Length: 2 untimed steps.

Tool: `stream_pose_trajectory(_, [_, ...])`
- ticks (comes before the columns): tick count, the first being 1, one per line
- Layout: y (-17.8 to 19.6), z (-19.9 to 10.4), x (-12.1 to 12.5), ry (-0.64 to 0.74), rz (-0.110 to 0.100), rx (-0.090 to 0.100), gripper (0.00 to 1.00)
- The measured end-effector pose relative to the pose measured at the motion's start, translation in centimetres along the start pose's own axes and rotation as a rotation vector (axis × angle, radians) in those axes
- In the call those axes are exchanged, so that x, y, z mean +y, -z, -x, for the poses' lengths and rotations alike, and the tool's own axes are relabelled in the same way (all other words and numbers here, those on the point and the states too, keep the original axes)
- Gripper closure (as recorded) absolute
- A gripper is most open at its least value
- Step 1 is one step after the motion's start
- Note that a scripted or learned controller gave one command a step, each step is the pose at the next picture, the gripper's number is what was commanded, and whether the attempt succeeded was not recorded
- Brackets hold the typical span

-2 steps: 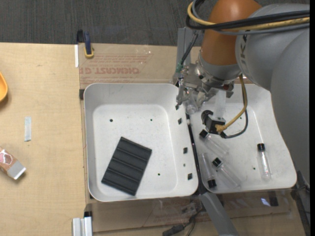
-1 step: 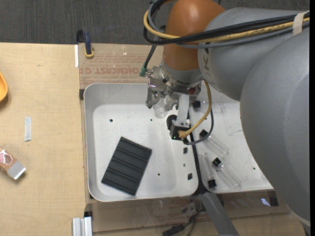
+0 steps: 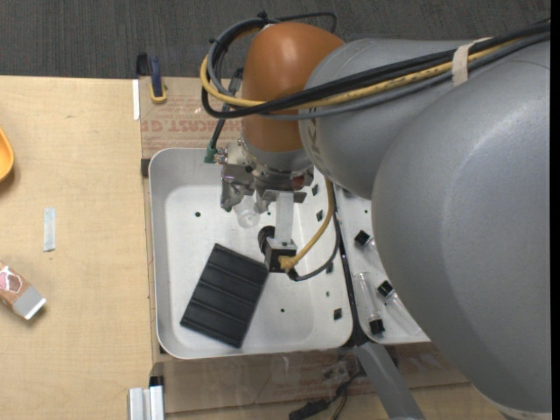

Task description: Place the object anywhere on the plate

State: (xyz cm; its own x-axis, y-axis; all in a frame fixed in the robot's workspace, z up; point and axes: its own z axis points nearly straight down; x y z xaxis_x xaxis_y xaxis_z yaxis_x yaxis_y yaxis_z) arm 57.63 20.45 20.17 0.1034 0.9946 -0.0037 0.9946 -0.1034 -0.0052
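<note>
The arm hangs low over the white bin (image 3: 166, 261).
Its jaws are hidden, so their state is unclear. The black ridged plate (image 3: 224, 295) lies just beside the gripper (image 3: 262, 221). It should go slow and aim there.

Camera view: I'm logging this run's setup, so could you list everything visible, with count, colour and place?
bin: one, white, centre, with its floor partly under the arm.
ribbed slab: one, black, lying flat and tilted in the bin's lower left.
bench: one, tan wood, left of the bin.
orange thing: one, cut off at the left edge of the bench.
small strip: one, pale grey, on the bench left of the bin.
packet: one, brown and white, at the bench's lower left edge.
clamp: one, blue and orange, at the bench's top edge above the bin.
arm: one, grey with an orange band, reaching in from the right over the bin.
gripper: one, metal, above the bin floor, above the slab.
</note>
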Motion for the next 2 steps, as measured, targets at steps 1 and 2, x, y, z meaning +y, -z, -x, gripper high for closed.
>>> stream_pose_trajectory(1, [9.3, 3.0, -5.5, 0.266, 0.004, 0.001, 1.00])
stream_pose_trajectory(2, [11.6, 0.2, -9.9, 0.322, 0.003, 0.000, 1.00])
